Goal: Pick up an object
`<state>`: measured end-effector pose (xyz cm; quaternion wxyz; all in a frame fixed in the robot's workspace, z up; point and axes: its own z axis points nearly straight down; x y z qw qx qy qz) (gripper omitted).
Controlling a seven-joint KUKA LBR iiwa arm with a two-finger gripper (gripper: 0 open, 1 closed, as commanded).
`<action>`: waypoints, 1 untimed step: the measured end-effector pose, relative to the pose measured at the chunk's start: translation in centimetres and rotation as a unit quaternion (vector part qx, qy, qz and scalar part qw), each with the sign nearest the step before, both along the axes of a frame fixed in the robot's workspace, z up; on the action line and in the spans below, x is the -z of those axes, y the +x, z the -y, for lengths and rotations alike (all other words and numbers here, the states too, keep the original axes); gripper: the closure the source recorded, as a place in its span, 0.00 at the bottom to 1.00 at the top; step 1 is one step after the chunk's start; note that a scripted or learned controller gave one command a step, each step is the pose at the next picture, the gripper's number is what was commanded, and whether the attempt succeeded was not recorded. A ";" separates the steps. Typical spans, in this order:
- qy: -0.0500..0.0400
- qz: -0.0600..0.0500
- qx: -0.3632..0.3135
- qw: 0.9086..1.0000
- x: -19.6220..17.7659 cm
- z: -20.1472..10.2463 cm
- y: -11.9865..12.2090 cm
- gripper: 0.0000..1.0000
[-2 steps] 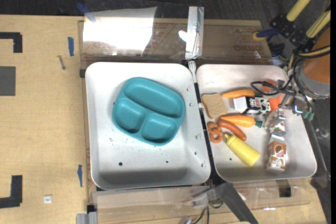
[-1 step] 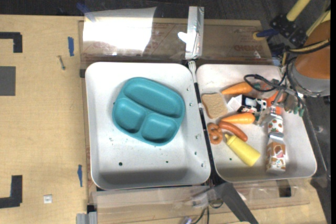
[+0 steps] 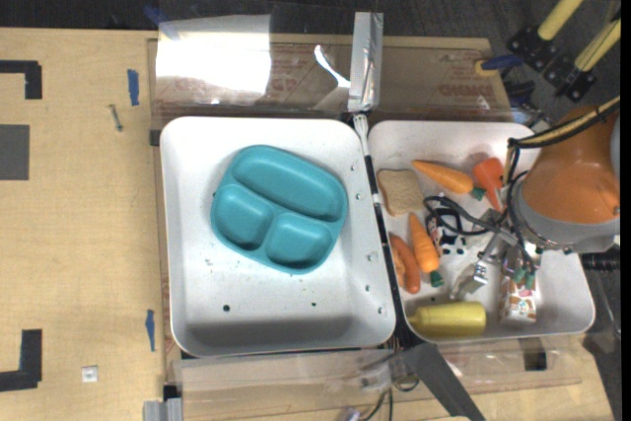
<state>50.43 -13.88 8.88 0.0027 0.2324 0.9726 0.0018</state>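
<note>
Tan wood bench (image 3: 69, 242): runs under both bins, widest bare stretch at 9 o'clock of the view, black corner marks on it.
Left bin (image 3: 187, 311): white, shallow, a few dark specks on the floor.
Right bin (image 3: 572, 311): white, touching the left bin along its 9 o'clock wall; all the small items lie here.
Arm (image 3: 567, 182): grey with the orange band, over the 3 o'clock side of the right bin, covering part of that rim.
Teal plate (image 3: 279, 207): three compartments, lying flat near the middle of the left bin, tilted slightly toward 1 o'clock.
Claw (image 3: 480, 273): low in the right bin at 7 o'clock of the orange band, among cables; cannot tell from here whether it is spread or pressed together, and nothing can be made out in it.
Yellow piece (image 3: 449, 317): long and rounded, lying crosswise against the bin's 6 o'clock wall, just beside the claw at its 7 o'clock.
Long carrot (image 3: 444, 176): at 12 o'clock of the bin, tip pointing toward 10 o'clock.
Bread slice (image 3: 399, 190): beige, by the 9 o'clock wall, near the long carrot.
Two small carrots (image 3: 424, 246): side by side at 6 o'clock of the bread, well to 9 o'clock of the claw.
Printed packet (image 3: 520, 296): near the claw at its 4 o'clock.
</note>
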 end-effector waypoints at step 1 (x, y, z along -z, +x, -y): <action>-0.002 0.001 -0.011 1.000 0.0 0.0 8.0 0.00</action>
